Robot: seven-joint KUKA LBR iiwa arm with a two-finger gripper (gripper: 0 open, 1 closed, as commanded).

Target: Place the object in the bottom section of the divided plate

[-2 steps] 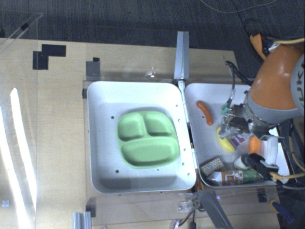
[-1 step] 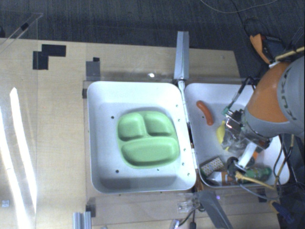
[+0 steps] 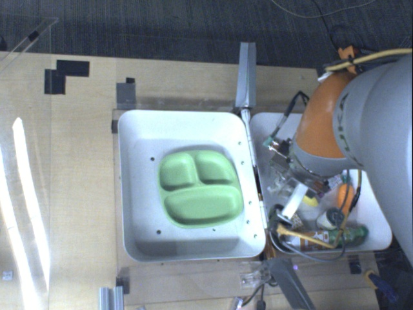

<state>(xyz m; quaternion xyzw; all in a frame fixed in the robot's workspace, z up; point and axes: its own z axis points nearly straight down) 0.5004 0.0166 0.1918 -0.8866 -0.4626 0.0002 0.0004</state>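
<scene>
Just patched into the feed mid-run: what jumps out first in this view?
The green divided plate sits alone in the left white bin, all three sections bare. On the right, the grey arm with its orange band looms over the right bin, its end effector down among a jumble of small objects.

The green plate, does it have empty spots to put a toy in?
Yes. All three sections of the green plate look bare, including the wide bottom one. The left bin has bare white floor around the plate. The right bin is crowded with small objects beneath the arm.
</scene>
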